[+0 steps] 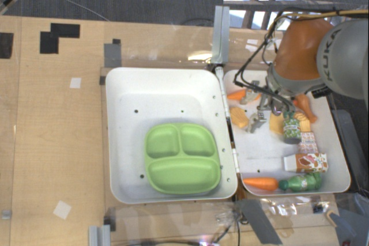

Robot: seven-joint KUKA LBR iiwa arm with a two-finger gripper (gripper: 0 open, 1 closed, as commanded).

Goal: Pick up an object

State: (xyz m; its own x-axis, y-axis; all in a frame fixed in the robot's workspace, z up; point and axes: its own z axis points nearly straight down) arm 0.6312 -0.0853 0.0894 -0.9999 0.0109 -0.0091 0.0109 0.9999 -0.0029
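Smooth green sectioned plate (183, 158), glossy white bin (130, 95)

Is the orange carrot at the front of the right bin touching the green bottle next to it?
Touching. The camera view shows the carrot lying along the right bin's front wall, its thick end meeting the green bottle with no white floor between them.

Bright, even light — soft shadows, glare on bench (190, 57).
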